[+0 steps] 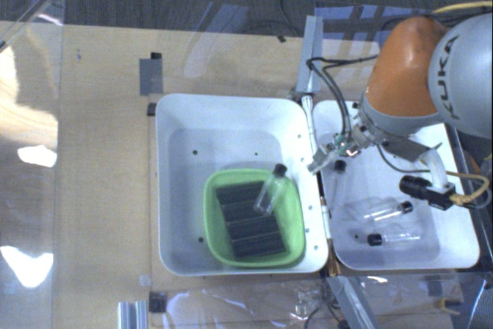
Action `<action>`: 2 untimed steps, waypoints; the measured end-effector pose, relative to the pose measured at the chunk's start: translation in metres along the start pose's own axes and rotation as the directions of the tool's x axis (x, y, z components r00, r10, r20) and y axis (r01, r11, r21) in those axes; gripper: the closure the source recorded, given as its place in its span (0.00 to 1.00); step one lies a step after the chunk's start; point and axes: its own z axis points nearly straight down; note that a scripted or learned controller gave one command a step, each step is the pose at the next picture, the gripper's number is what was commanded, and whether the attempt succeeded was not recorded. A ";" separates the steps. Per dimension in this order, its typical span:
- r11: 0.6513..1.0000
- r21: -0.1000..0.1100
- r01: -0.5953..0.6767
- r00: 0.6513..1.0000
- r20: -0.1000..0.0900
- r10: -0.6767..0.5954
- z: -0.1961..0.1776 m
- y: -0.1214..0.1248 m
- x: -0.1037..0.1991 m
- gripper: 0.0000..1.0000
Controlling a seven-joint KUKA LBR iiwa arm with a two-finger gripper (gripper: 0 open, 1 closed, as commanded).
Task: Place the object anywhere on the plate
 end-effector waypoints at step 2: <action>0.985 -0.004 0.174 0.985 0.004 -0.174 -0.140 0.000 -0.035 1.00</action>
